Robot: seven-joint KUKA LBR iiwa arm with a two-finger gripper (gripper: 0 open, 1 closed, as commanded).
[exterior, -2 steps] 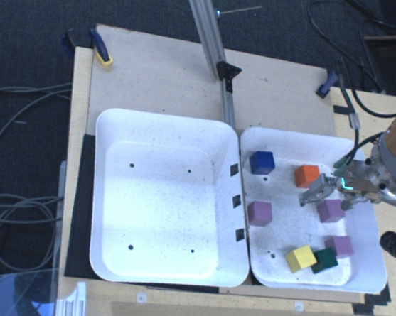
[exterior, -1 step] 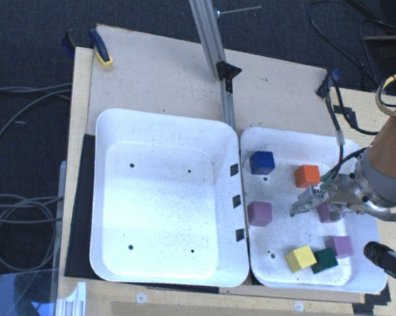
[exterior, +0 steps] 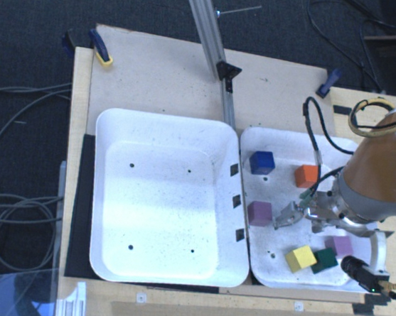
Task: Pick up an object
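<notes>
Looking at it from the near edge back: nothing's been picked up yet as far as I can tell. Closest to the camera in the right-hand white bin (exterior: 270, 273) sit a small yellow cube (exterior: 301, 258) and a dark green block (exterior: 326, 260), touching or nearly so, with a pale purple block (exterior: 341, 244) just behind them under the arm's wrist.

A bit further in, the two-finger gripper (exterior: 289, 216) hangs low beside a purple cube (exterior: 259, 213) — the fingers look slightly apart with nothing between them, so the grab itself is all left to do. That purple cube seems the likely target, but that's my guess.

Room-wise it's tight: the cube sits near the bin's left wall, close to the black clips on the divider. Further back, an orange cube (exterior: 306, 176) and a blue cube (exterior: 261, 162) stand well apart — easier pickings. The left-hand white bin (exterior: 107, 135) has loads of open floor.
</notes>
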